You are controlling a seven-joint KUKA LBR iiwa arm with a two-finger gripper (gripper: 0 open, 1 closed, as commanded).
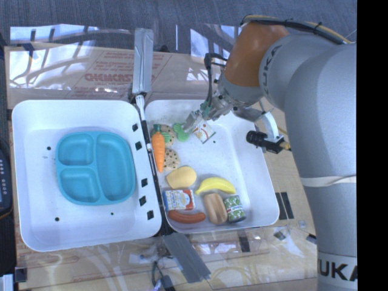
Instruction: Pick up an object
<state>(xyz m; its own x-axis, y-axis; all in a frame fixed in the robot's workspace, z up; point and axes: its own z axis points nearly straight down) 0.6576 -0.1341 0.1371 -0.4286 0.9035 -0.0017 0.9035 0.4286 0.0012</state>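
The right bin (254, 162) holds several toy foods: an orange carrot (158, 150), a green piece (180, 130), a spotted cookie (171, 158), a yellow lump (181, 177), a banana (215, 185), a bread roll (214, 207), a small can (234, 208), a juice carton (178, 199), a sausage (187, 217) and a small white packet (205, 132). My gripper (197, 121) hangs low over the bin's far left part, right beside the green piece and the white packet. The arm's wrist covers the view of its fingertips.
The left bin (30, 162) holds a blue divided plate (95, 166). A grey hinge strip (143, 59) runs between the bins at the back. The arm's body fills the right side of the view above the right bin's edge.
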